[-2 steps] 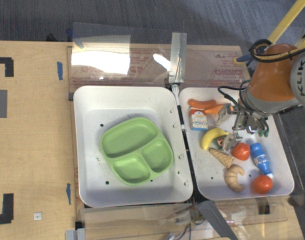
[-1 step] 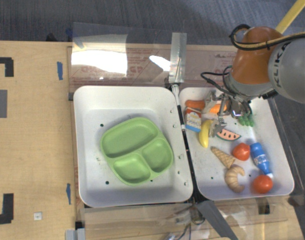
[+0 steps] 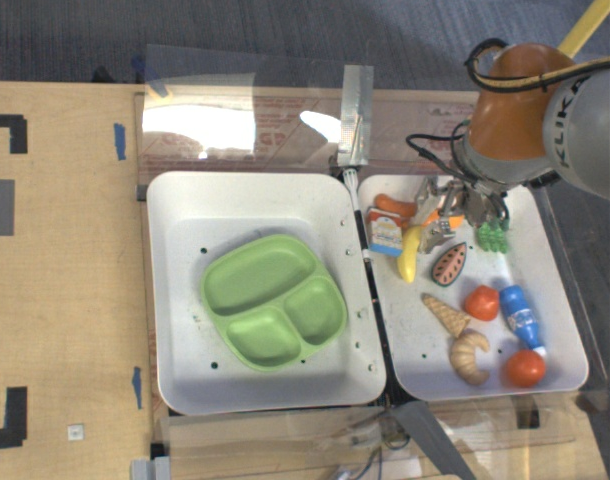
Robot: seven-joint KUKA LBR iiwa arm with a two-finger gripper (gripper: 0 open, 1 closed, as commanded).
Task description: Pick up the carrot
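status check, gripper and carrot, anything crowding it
Gripper low over right bin's far end. Carrot just left of it, not held. Banana and small carton crowd the carrot.

A robotics lab: grey arm (image 3: 575,118), taped cardboard bench (image 3: 65,268), white bins (image 3: 175,208).

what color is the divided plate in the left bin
Light green; the divided plate shows clearly in the camera view.

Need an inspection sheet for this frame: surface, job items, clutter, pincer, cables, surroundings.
Surface: two white bins; left bin holds a green divided plate.
Job's things: carrot at the right bin's far left, beside the pincer.
Clutter: banana, watermelon slice, two tomatoes, blue bottle, croissant, cone.
Grippers: pincer low over the bin; finger state unclear.
Cables: black cable at the wrist.
Surroundings: cardboard bench.
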